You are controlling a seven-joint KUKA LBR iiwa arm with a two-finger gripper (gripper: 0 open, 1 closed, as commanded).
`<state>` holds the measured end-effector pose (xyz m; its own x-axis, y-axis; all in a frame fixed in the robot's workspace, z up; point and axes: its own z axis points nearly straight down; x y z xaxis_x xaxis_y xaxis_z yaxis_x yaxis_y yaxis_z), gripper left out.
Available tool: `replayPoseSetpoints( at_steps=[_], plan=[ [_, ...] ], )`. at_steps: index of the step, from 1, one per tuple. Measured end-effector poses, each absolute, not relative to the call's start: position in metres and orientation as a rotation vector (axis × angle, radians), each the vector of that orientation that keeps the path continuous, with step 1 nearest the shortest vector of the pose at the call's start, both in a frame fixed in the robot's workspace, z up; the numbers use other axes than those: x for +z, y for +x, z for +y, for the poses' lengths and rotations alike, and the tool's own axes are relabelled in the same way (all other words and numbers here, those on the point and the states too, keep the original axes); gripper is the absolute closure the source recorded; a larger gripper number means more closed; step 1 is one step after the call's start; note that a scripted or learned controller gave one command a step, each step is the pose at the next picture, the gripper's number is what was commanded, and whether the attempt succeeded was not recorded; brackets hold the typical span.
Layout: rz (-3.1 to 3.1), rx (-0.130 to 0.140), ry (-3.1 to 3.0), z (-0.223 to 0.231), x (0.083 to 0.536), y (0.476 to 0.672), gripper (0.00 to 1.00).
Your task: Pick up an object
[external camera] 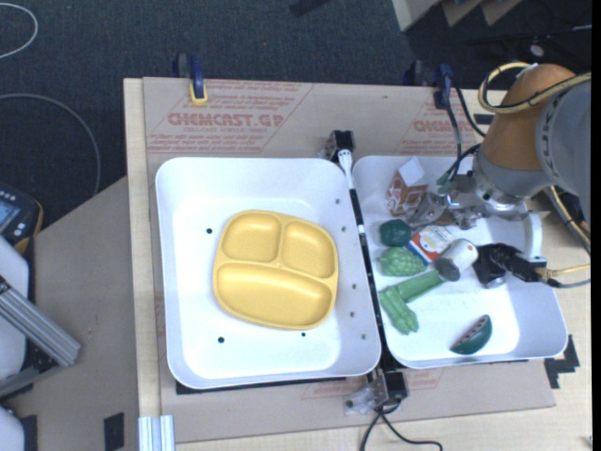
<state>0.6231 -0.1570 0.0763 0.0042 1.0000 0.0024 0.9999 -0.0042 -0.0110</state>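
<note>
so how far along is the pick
Nothing looks lifted yet. The hand is down in the right bin among the toys near the small carton, but whether it grips anything can't be made out. Grasping and raising an object remain. The yellow tray sits in the left bin.

Workshop floor and counter seen from above.
Dark carpet [84, 36] is crossed by thin cables [89, 139]; the counter [272, 125] is covered in printed brown board.

Place: a robotics lab or test cell.
Bench: a plywood board [282, 111] clamped at its far edge, bearing two white bins [178, 252].
Floor: dark carpet with loose cables [56, 139].
Props: toy food and a yellow divided plate [275, 269].
Machine: a grey industrial arm [554, 139].
</note>
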Motion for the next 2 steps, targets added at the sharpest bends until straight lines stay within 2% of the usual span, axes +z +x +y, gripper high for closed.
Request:
replayPoseSetpoints(
  at_steps=[1,2],
  plan=[
    [-2.224,0.001,-2.213,-0.088,0.085,0.62,0.0],
    [-2.225,-0.005,-2.218,-0.052,0.191,0.552,0.0]
  ],
)
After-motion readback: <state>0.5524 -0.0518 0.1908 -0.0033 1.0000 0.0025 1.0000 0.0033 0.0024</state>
